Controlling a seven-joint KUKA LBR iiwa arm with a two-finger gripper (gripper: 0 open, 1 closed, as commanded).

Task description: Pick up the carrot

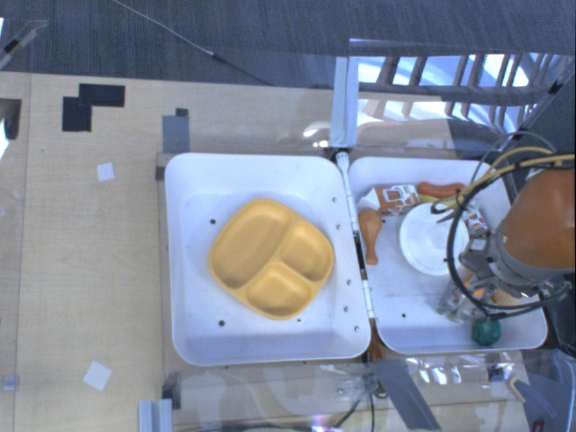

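Honestly, from where I stand the risk is a grab at the wrong thing. The carrot [368, 234] lies in the right bin [396, 327], along its left wall just beside the divider, while the gripper [461, 302] hangs low near the bin's front right part, well apart from it. Whether the jaws are spread or pressed together I cannot tell; cables and the orange wrist band cover them. Something orange-tan peeks out under the wrist, too hidden to name. A green ball [486, 331] sits just beside the gripper, and a white plate [427, 241] lies between arm and carrot, so a sideways sweep could nudge either one. The carrot hugging the wall leaves a finger little room on that side. The left bin [193, 241] holds a yellow divided dish [272, 257], with bare floor around it.
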